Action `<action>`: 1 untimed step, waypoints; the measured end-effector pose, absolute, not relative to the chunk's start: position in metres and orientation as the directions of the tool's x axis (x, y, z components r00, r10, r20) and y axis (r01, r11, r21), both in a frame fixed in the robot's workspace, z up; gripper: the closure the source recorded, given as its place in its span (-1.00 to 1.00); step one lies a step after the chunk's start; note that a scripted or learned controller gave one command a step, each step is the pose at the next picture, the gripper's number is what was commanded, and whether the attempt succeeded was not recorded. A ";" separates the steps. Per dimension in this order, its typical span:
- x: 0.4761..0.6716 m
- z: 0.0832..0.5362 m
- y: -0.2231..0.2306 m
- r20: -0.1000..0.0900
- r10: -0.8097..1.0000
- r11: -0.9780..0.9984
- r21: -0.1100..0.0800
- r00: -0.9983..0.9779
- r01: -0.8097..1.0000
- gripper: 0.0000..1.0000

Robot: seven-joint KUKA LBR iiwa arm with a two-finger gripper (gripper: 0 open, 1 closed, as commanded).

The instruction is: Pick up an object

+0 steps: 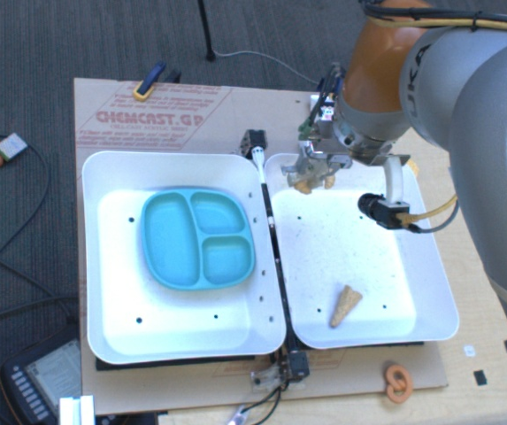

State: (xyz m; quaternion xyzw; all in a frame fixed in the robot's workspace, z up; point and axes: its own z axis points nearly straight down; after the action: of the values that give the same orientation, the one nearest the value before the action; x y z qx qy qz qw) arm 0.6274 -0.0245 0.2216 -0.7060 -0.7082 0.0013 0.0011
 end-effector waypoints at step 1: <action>0.601 0.234 0.042 0.001 1.000 0.002 -0.001 -0.002 1.000 1.00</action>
State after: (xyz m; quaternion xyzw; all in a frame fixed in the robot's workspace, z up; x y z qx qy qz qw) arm 0.6006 0.0418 0.2344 -0.7063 -0.7079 0.0002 0.0007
